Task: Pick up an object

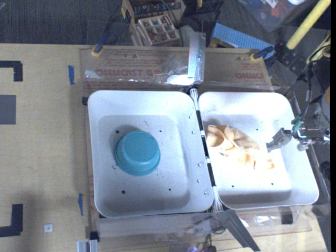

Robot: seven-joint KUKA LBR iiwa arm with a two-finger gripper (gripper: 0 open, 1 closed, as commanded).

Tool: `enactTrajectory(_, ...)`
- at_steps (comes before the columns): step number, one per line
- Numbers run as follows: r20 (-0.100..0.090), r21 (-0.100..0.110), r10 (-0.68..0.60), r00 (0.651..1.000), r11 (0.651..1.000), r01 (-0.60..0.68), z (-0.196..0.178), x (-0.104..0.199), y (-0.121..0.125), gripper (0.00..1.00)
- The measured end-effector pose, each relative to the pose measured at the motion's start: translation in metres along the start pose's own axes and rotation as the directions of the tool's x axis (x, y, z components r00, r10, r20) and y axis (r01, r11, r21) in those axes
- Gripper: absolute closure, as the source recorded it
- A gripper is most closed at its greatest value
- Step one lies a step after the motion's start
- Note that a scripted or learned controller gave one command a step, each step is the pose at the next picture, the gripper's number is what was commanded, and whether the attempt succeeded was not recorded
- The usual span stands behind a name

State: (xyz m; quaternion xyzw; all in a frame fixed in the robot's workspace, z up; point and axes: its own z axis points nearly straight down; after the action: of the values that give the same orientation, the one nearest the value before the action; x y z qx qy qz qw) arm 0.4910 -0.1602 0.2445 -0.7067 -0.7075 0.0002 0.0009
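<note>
A teal bowl (137, 152) lies upside down in the middle of the left bin (105, 109). A crumpled yellow and orange cloth (235, 145) lies in the right bin (247, 106), from its left wall to past its middle. My gripper (278, 139) hangs over the right side of the right bin, just right of the cloth's far end and a little apart from it. Nothing is visibly in the gripper. Its body is small and partly blurred against the bin's right rim.
A metal divider strip (202, 140) runs between the two bins. Cardboard sheets (142, 70) lie behind them, with crates and cables further back. A yellow pole (311, 16) slants at the top right. The wooden bench (37, 156) spreads out on the left.
</note>
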Motion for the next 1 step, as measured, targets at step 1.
enactTrajectory(1,0.003,-0.013,-0.078,0.997,0.997,0.078,0.1466,0.0377,0.0540,0.00)
